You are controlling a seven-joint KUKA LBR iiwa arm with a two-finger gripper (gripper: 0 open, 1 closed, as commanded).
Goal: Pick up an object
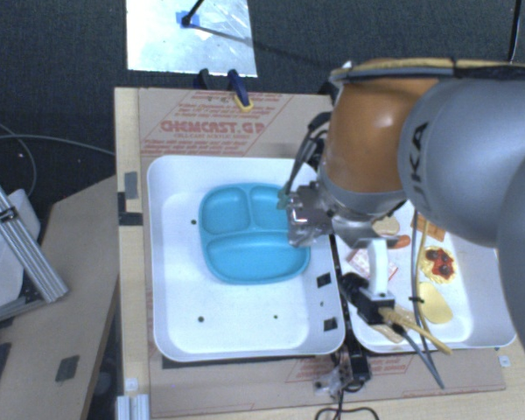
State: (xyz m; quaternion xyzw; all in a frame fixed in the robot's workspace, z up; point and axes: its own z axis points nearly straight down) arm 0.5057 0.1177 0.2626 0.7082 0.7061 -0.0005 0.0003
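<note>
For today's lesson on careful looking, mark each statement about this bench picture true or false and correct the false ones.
1. A blue tray lies in the left bin. True.
2. The blue tray has a single undivided well. False: it has compartments, two small ones at the top and a larger one below.
3. The arm reaches in from the picture's right. True.
4. The right bin holds just a red ball. False: it holds several small things, among them a yellow spoon-like piece.
5. The gripper is at the blue tray's right edge, near the wall between the bins. True.
</note>
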